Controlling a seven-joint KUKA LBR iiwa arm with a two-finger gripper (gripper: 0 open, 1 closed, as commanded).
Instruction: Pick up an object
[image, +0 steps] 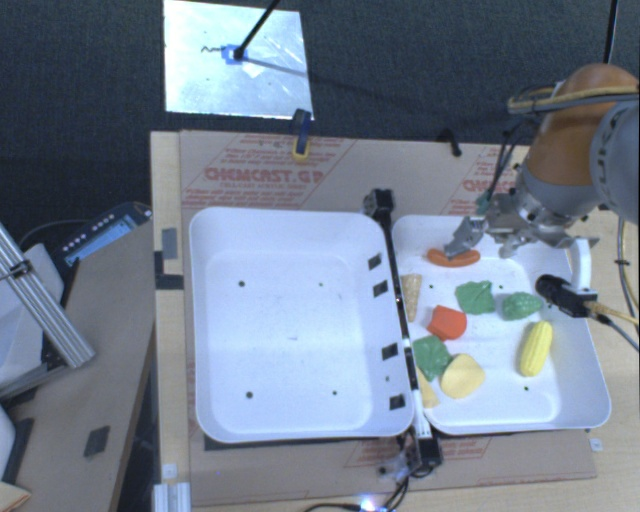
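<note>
Lying just under claw (466, 238): orange piece (452, 258).

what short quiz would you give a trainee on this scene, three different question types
1. True or false: the corn lies in the left bin.
2. Which item is the pincer nearest? A) carrot B) corn C) yellow lump
3. Fill in: the red block lies in the ___ bin.

Key: 1 false, it lies in the right bin. 2 A. 3 right.
</note>
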